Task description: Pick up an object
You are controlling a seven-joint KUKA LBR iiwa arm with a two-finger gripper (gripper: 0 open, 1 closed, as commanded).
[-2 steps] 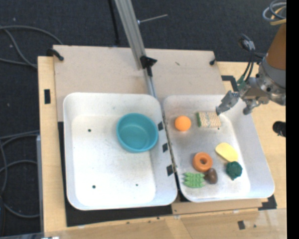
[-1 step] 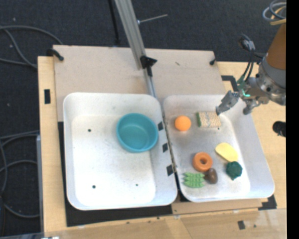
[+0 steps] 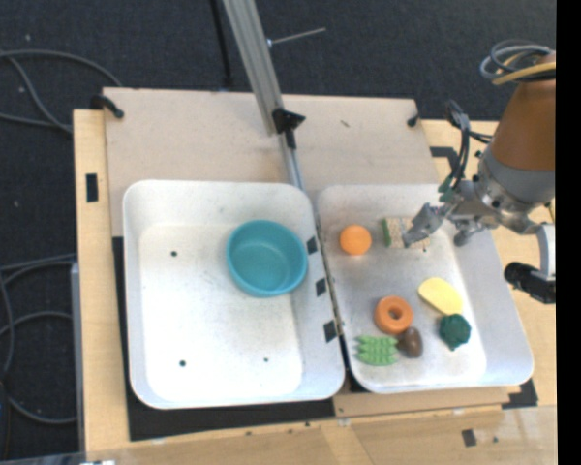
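- Right now a small pale block with green marks (image 3: 396, 231) is lying in the far part of the right bin (image 3: 499, 356), and it looks like the likeliest target because it is touching, or all but touching, the claw's tips.
- From the gripper (image 3: 418, 232) the block is sitting just to the left, so the coming move is turning on that left-right line: the claw would need to be straddling the block rather than nudging it from one side.
- The block's long axis is running roughly near-to-far, though it is too small to be sure.
- Whether the fingers are spread or closed is something I cannot tell here; the dark tips are blurring together, and nothing is visibly sitting between them.
- An orange ball (image 3: 355, 239) is resting just left of the block, close enough that a push leftward could be knocking into it.
- Nearer the viewer, well apart from the claw, an orange ring (image 3: 394, 314), a yellow lemon-like piece (image 3: 441, 294), a dark green lump (image 3: 454, 330), a brown lump (image 3: 410, 342) and a green ridged toy (image 3: 377, 350) are clustering.
- A blue bowl (image 3: 266, 257) is sitting in the left bin (image 3: 165, 356), far from the arm's reach line.
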